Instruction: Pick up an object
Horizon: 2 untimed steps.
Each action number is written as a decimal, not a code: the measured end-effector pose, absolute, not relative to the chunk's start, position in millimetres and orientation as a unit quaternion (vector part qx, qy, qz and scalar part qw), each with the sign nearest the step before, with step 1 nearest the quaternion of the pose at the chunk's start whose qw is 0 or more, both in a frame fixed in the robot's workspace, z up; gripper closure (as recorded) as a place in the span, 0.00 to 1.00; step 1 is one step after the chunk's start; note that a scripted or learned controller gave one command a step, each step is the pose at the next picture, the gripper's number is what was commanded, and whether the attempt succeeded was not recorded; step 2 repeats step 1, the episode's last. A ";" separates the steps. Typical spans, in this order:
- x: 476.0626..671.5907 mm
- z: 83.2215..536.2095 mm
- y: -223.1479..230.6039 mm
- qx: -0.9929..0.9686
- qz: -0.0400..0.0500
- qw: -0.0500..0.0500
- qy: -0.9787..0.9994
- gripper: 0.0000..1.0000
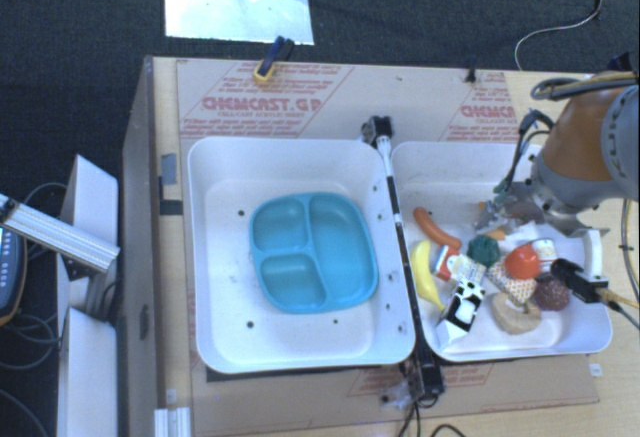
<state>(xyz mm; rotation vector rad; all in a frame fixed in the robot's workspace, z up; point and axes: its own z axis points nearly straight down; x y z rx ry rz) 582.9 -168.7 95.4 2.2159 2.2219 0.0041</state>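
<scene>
Tabletop (300,95): covered by a printed protective sheet and bearing two shallow white bins side by side. Left bin (215,255): a blue divided plate (312,252) is contained, lying flat near the middle. Right bin (590,330): a crowded heap of small items is held, touching one another, comprising an orange sausage-like piece (437,226), a yellow banana (427,273), a dark green piece (484,250), a red-orange round piece (521,262), a black-and-white cow figure (462,305), a dark brown lump (551,294) and a tan piece (517,318). Arm (590,150): grey with an orange band, entered from the right and set over the right bin's far right part, with cables hanging alongside. Claw (503,212): lowered at the heap's upper edge, just beside the green piece; whether it is released or clenched cannot be told, and nothing is seen grasped. A yellow-and-black clip (271,62) is noted at the tabletop's far edge.
</scene>
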 end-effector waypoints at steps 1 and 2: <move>657.2 186.1 -61.4 0.705 0.003 0.001 0.709 1.00; 657.2 186.1 -61.4 0.705 0.003 0.001 0.709 1.00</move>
